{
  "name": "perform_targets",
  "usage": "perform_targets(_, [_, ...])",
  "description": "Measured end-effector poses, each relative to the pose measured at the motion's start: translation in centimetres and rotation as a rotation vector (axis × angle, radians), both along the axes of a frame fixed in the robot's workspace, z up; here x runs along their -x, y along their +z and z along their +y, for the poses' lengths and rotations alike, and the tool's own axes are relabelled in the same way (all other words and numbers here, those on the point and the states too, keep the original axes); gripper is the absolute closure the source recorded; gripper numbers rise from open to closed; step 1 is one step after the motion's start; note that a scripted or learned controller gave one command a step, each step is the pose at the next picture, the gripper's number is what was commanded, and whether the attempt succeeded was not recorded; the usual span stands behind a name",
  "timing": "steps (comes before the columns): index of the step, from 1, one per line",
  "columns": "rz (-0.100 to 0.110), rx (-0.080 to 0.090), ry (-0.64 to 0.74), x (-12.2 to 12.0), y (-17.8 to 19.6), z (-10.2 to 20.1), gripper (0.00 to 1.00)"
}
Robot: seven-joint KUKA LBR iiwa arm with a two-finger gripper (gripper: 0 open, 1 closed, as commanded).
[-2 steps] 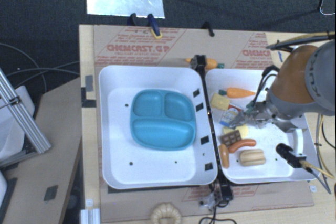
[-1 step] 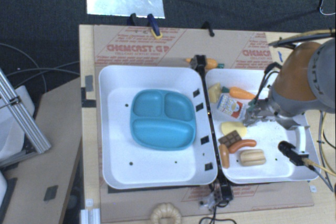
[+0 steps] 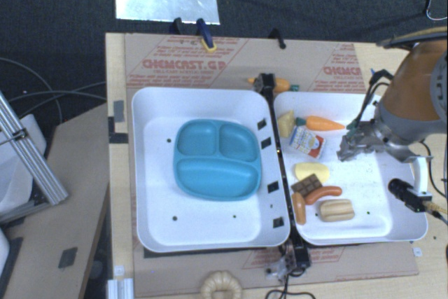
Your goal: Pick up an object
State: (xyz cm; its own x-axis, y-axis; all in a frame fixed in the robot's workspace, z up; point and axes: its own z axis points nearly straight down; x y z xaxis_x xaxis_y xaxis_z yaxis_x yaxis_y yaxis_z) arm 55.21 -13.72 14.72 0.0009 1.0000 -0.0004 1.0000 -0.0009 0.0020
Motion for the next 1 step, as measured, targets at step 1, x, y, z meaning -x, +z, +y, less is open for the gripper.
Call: perform_targets(1, [-0.003, 0.0, 0.005, -0.04, 4.31, 0.1, 1.0])
